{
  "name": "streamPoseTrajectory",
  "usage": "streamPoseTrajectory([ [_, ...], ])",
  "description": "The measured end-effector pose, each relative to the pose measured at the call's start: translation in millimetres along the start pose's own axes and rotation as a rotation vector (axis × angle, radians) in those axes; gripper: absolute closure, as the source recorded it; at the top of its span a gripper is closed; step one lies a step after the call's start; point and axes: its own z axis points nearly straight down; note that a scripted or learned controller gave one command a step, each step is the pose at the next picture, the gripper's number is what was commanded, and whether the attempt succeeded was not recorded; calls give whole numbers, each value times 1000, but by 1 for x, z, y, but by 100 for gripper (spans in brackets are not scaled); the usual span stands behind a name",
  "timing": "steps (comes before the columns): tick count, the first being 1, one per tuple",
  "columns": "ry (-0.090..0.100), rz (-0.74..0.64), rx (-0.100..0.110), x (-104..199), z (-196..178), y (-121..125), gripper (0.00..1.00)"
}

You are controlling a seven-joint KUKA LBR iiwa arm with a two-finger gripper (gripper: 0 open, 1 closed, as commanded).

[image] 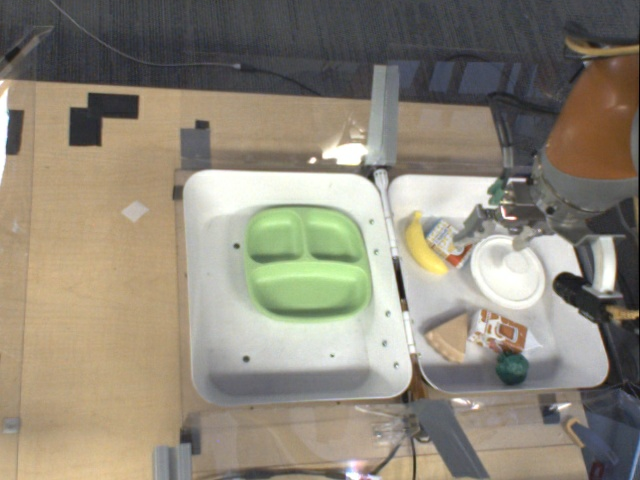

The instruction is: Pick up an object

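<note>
Green ball (513,368) near front edge of right bin (596,368), beside bread slice (449,337) and packet (497,330); banana (424,243) by left wall; gripper (510,211) above white bowl (508,270), pincer state impossible to tell.

No text, brand, number or sign can be read. The small red-and-white printed packet (497,330) near the front edge of the right white bin (590,368) carries a dark pattern too blurred to make out. The crumpled blue, white and red wrapper (446,240) just beside the yellow banana (422,245), toward that bin's back left corner, also bears print, but no letters resolve.
</note>
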Motion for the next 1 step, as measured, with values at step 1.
streamPoseTrajectory([
  [1, 0, 68, 1, 2, 92, 39, 0],
])
